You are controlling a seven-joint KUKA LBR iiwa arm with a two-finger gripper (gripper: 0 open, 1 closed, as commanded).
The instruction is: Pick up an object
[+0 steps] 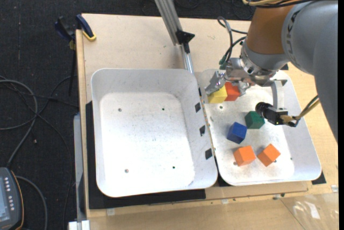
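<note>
My gripper [224, 83] hangs over the far left corner of the right bin [301, 170]. Directly beneath it lie a yellow block [217, 96] and a red block [233, 91], touching each other, and both are partly hidden by the gripper. Whether either block is held cannot be seen. Nearer the front, a green block [253, 120] sits by the bin's middle and a blue block [236, 132] is just left of it. Two orange blocks [244, 155] [269, 154] rest side by side close to the front wall.
The left bin [102, 84] adjoins the right one along a shared wall. A slanted metal pole [164, 0] comes down to the bench behind the bins. A blue and yellow clamp [80, 27] grips the bench's far left corner.
</note>
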